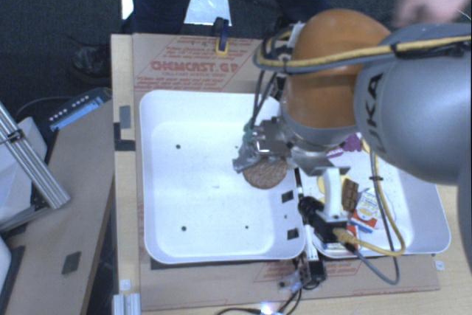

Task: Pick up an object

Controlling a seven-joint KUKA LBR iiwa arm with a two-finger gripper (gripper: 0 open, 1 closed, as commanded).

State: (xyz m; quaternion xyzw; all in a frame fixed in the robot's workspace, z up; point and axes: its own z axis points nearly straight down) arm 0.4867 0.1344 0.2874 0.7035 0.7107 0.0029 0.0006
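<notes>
Gripper (pixel 251 155) sits low over the right part of the left bin (pixel 169 232), just at the upper left edge of a flat brown disc (pixel 266 174) that lies on the bin floor near the divide between the two bins. From my seat I cannot tell how the tool is set; the wrist and the orange band (pixel 332 63) hide most of it, and what I see of the metal end is a blur of grey. I see nothing clearly held, so I count the disc as lying loose on the floor. It looks thin and low, which I judge makes it a hard pick: there is little edge to catch, and it may slide on the smooth white plastic or tip up against one side only. To do this step well I would want the tool centred over the disc rather than at its rim, brought down until it nearly meets the floor, and closed slowly so the disc is squeezed across its width and not pushed away. I would lift straight and gently, then check for the disc before moving off. The right bin (pixel 428 232) holds a clutter of small packets (pixel 361 206) beside the cable (pixel 383 232), well clear of the disc, so I would keep away from that side.
</notes>
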